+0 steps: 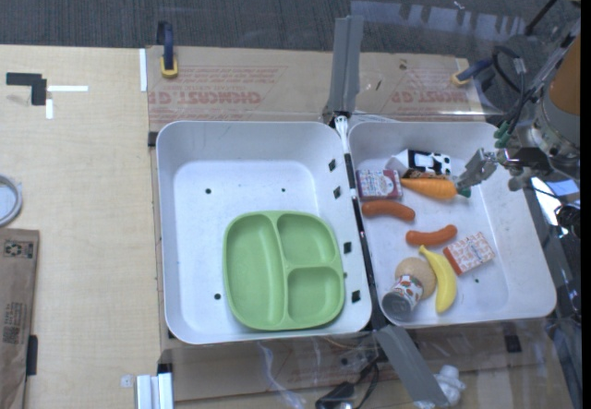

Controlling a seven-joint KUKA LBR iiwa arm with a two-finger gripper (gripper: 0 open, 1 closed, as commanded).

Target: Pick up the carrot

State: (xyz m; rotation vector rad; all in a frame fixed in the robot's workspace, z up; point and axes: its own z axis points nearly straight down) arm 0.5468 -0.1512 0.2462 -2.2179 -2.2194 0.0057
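Note:
The carrot is orange with a green tip and lies on its side in the upper part of the right bin, tip pointing right. My gripper hangs just right of that tip, above the bin's right side. It is open, with nothing between its fingers; the left finger is close to the carrot's green end.
Around the carrot lie a black-and-white toy, a red-and-white packet, two sausages, a pink box, a banana and a can. The left bin holds a green divided plate.

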